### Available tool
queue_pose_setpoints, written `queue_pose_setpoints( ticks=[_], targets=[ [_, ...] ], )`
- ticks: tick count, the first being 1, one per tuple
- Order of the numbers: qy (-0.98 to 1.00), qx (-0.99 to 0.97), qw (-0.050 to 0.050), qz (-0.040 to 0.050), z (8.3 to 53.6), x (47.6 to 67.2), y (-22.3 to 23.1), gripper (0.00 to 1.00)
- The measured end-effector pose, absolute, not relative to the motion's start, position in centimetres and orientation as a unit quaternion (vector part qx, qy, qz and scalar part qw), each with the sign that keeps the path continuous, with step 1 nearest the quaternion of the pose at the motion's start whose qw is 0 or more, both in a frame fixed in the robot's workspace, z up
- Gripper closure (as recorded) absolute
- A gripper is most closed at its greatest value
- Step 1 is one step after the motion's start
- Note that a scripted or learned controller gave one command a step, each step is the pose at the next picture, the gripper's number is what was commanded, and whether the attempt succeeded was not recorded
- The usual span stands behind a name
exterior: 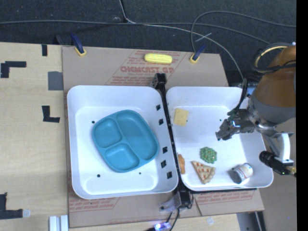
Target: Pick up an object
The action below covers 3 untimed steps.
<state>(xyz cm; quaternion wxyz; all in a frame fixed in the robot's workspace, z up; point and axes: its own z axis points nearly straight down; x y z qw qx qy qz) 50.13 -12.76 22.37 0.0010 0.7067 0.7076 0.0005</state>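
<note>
— Where's the claw (222, 134)?
— Hanging over the right bin (211, 94), above and right of the green peas (208, 154); grip state: I cannot tell.
— Likely targets?
— Peas, pizza slice (203, 171), can (241, 173), all loose, probably scattered for easy reach.

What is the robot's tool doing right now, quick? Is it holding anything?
Tool: over the right bin, above the green toy; open or closed cannot be told, and nothing shows in it.

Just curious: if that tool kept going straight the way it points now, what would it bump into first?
Probably the bare floor of the right bin; the tool points down and leftward, short of the green peas. Depth is unclear.
</note>
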Motion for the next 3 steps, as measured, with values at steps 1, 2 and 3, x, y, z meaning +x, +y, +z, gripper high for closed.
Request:
queue_pose_setpoints(
  ticks=[1,2,3],
  targets=[
    [0.708,0.707,0.001,0.0004,25.9,50.2,-12.7,1.00],
    [0.709,0.705,-0.001,0.0003,26.2,50.0,-7.7,1.00],
    [0.709,0.706,-0.001,-0.0008,24.5,49.4,-3.0,1.00]
  ],
)
